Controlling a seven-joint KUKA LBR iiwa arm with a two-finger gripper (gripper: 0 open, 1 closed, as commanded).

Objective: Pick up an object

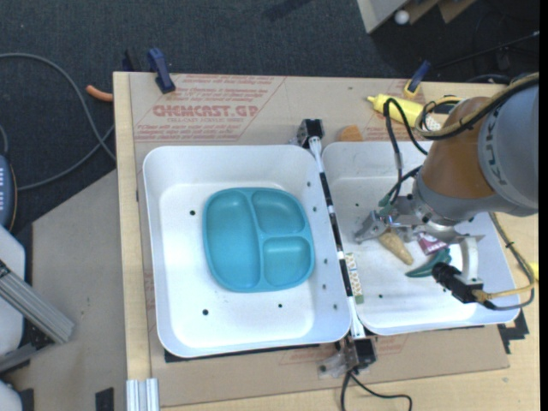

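The grey arm with the orange band reaches low into the right shallow white bin (377, 319) on the desk. Its hand (374, 226) sits beside a tan wedge-shaped object (396, 247), with pink and green items (428, 255) nearby; its grip state cannot be determined. The left white bin (171, 315) contains a turquoise divided plastic plate (257, 238).

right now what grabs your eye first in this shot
The blue divided plate lying in the middle of the left bin. Next, the grey and orange arm reaching over the right bin, its gripper low among a few small objects there.
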